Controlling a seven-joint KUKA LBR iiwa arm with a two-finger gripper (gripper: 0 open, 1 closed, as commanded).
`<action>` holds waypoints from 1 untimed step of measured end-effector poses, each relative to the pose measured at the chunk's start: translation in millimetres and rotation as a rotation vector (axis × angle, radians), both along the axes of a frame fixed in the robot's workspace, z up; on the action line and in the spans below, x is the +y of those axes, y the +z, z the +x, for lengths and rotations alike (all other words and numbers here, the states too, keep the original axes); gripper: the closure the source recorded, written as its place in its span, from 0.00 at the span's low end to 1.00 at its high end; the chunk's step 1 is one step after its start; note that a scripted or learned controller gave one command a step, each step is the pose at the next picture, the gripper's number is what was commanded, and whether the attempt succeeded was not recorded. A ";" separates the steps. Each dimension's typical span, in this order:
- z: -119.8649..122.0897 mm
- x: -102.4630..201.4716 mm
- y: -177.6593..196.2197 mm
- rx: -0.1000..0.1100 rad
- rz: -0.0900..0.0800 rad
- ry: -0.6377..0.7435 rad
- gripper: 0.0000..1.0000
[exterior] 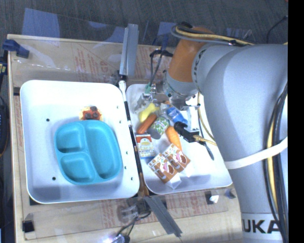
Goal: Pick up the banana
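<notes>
A yellow banana [149, 110] is seen at the far end of the right white bin [213, 178], touching an orange hot dog [146, 124] amid crowded toy food. The gripper [159, 96] is poised just above it; whether the jaws are apart cannot be told. A straight descent onto the banana alone is advised, so neighbours are not snagged.

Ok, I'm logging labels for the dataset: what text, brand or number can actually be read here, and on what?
"UKA", cut off at the picture's edge: on the arm's base.
Red print on the bench: too faint to read.
Small carton and patterned packet in the right bin: print too small to read.
</notes>
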State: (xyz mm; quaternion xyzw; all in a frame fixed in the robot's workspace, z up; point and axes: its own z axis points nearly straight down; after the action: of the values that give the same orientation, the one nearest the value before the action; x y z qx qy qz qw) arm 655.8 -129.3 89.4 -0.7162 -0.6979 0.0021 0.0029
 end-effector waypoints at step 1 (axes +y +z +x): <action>-2.0 0.8 6.7 0.013 0.003 0.004 1.00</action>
State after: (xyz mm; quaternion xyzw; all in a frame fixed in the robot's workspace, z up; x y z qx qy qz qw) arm 653.9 -128.5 96.1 -0.7148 -0.6992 0.0057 0.0084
